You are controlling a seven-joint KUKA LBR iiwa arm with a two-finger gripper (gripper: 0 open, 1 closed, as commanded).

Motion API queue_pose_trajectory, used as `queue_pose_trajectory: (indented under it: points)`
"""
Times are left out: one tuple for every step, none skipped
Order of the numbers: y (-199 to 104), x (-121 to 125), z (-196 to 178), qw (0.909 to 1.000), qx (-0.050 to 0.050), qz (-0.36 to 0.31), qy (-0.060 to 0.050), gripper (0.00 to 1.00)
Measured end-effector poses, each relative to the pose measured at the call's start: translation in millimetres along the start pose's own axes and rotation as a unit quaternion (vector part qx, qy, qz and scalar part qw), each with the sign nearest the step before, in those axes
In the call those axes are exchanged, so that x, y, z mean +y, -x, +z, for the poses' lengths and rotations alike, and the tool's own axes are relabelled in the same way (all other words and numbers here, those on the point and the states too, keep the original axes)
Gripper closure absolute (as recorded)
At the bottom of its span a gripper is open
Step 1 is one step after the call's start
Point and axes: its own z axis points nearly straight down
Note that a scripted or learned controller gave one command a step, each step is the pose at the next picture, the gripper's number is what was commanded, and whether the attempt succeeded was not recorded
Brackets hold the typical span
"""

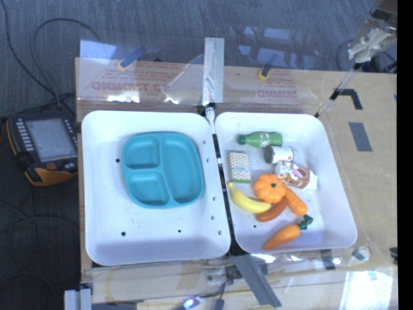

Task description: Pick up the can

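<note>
Small silver metal can (279, 154) lay on side in right white bin (335, 173), upper middle, just below green bottle (259, 139), long axis left-right. Gripper (369, 42) stood upper right of frame, well apart; grasp state could not tell.

Divided plate (162, 169) in the left bin (103, 237), bottle (259, 139) at the back of the right bin (335, 192), can (278, 154) just in front of it, banana (247, 200) left of pumpkin (269, 188) (touching), carrot (284, 236) nearest the front, handheld controller (44, 144) on the floor far left.
</note>
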Motion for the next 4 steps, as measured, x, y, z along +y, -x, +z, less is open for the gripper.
queue_pose_trajectory:
  points:
    - [-1,0,-9,1.0000,-0.002,-0.001,0.000,1.00]
    - [-2,1,-18,1.0000,-0.004,-0.001,0.000,1.00]
    - [-3,1,-27,1.0000,-0.006,-0.002,0.000,1.00]
    - [-5,2,-35,1.0000,-0.008,-0.003,0.000,1.00]
